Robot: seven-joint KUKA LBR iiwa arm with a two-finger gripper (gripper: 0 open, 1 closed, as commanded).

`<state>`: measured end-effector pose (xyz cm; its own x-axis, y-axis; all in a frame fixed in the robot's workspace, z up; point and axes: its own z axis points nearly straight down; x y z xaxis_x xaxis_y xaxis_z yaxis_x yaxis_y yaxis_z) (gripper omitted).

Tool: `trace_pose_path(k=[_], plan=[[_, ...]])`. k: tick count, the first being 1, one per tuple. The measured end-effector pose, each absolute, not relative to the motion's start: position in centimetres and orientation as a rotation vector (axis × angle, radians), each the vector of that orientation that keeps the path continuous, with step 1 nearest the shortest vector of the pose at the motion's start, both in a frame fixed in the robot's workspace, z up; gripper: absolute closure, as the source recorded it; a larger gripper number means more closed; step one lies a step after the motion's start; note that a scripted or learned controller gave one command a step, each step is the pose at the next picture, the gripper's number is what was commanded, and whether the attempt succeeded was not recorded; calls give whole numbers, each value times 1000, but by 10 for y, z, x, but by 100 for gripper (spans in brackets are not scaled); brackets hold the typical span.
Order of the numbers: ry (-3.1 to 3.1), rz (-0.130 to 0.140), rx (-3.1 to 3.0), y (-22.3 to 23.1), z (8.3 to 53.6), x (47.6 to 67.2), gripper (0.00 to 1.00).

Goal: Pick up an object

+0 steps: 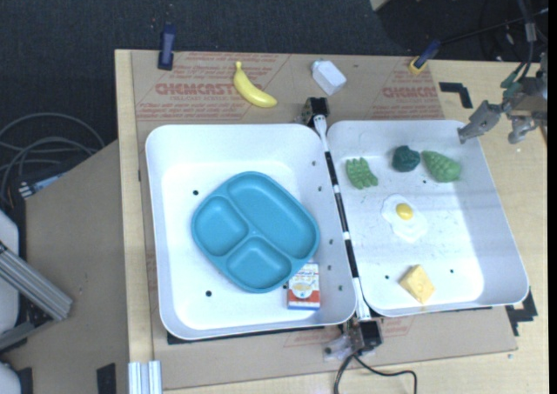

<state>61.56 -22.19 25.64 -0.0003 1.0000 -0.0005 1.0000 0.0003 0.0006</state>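
Bench (218, 92) bears two white bins (165, 210), banana (253, 88) behind them

One fixed camera looks down from above at a slant, set far enough back to take in the whole surface (218, 88), both white bins (165, 210) side by side, and dark floor (70, 27) beyond. The arm (522, 110) enters at the right edge.
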Motion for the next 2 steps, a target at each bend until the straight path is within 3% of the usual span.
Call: trace_pose_path(k=[1,2], plan=[[2225,-1,2221,-184,84,661,0],[2223,1,2216,-185,96,662,100]])
